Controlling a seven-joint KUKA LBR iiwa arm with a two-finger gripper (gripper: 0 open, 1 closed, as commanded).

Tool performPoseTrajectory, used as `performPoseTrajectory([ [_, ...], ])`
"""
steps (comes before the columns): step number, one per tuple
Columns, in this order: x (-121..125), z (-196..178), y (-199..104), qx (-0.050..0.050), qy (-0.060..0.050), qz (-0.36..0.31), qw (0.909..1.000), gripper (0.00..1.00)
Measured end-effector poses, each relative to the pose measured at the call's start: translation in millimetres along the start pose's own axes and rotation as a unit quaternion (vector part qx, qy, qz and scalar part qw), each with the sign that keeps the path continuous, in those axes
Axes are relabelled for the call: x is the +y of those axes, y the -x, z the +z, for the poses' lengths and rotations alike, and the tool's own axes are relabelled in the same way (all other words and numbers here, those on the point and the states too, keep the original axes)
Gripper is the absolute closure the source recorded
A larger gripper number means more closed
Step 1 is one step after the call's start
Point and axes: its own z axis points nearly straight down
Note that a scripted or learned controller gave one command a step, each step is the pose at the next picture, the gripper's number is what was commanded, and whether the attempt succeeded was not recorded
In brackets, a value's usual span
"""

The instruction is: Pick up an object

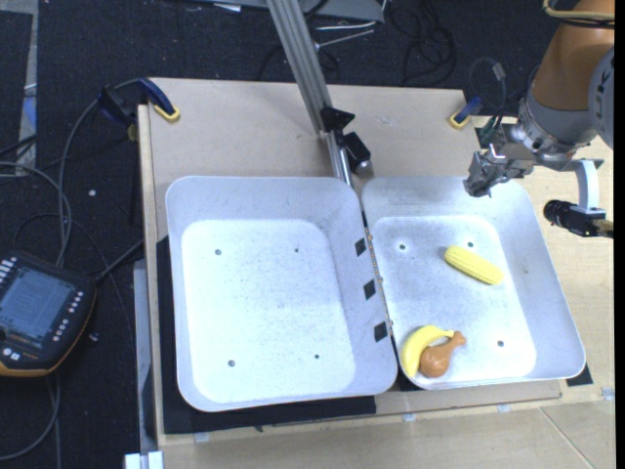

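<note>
Right white bin (pixel 547 291) holding corn (pixel 474 265), gripper (pixel 481 184) above far rim, opening unclear

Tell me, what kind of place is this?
Probably a robotics lab or test room. A grey and orange robot arm reaches over two white bins holding toy food, a handheld control pad lies on the dark floor, and loose cables trail around the bench.

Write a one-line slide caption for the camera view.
Gripper poised over right bin's far rim; corn cob, banana and drumstick lie inside.
</note>
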Motion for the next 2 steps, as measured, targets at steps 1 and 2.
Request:
performPoseTrajectory([
  [1,1,-38,0,0.0,-0.001,0.0,1.0,1.0],
  [2,-16,-27,-50,0.001,-0.003,-0.002,1.0,1.0],
])
